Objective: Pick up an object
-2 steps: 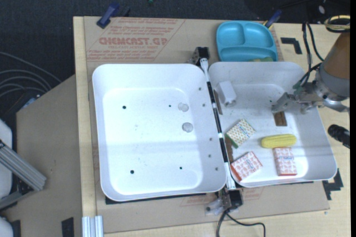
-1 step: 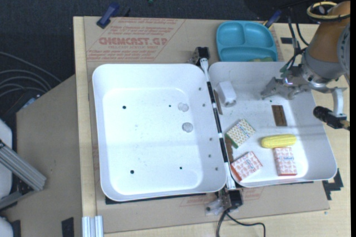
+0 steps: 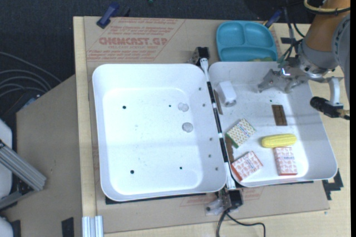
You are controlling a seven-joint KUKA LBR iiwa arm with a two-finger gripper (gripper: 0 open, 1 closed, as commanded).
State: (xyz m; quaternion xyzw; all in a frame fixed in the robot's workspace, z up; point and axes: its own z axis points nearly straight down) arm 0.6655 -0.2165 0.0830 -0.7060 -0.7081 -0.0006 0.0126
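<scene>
the robot's arm [image 3: 334,35] was a fat round tube. it had a wide orange band on its upper part and smooth grey metal under that. a thin yellow cable made a loop by the orange band. a black cable and a blue stick-like bit ran beside the arm. the small grey metal gripper [image 3: 276,81] looked shiny, with pointed bits.
</scene>
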